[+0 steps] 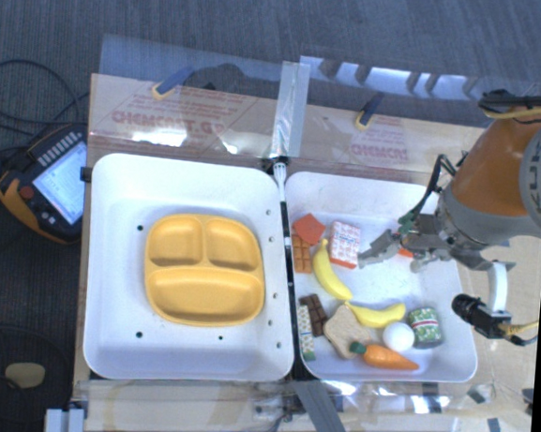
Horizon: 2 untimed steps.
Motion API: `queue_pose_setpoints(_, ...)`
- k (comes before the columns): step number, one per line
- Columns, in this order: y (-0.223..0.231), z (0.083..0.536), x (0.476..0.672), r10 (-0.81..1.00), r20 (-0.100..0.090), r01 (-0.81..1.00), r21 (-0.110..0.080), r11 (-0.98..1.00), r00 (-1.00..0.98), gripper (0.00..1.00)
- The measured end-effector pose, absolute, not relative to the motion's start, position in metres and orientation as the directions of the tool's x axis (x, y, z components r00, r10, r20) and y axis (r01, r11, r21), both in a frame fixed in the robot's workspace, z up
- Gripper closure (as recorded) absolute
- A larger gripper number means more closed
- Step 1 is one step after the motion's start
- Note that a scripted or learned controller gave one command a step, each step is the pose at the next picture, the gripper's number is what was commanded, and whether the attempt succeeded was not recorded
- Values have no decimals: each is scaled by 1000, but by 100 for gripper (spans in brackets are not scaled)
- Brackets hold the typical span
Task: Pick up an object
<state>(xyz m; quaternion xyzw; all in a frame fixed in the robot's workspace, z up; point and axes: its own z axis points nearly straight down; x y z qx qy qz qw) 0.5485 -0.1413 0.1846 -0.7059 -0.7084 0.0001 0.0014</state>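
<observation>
The table (121, 94) carries two shallow white bins side by side. The left bin (109, 337) holds a yellow divided plate (206, 269) at its middle. The arm (505, 174), grey with an orange band, reaches over the right bin's (459, 368) far right corner. Its jaws (381, 248) hang above the bin's middle, empty; whether they stand apart or together cannot be told. Just left of them lies a small red-and-white carton (344, 243), with an orange block (308, 230) beside it near the bin's left wall. Two bananas (331, 276) (377, 314) lie toward the middle. Along the near edge sit a bread slice (340, 331), a carrot (391, 357), a white egg (397, 337) and a green can (424, 327).
</observation>
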Motion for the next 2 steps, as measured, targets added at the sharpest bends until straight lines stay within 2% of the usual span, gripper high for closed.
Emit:
queue_pose_setpoints(1, -104, 93, 563, 996, 1, 996, 0, 91, -91, 0)
queue_pose_setpoints(2, -118, 89, 629, 1000, -3, 1000, 7, -24, 24, 0)
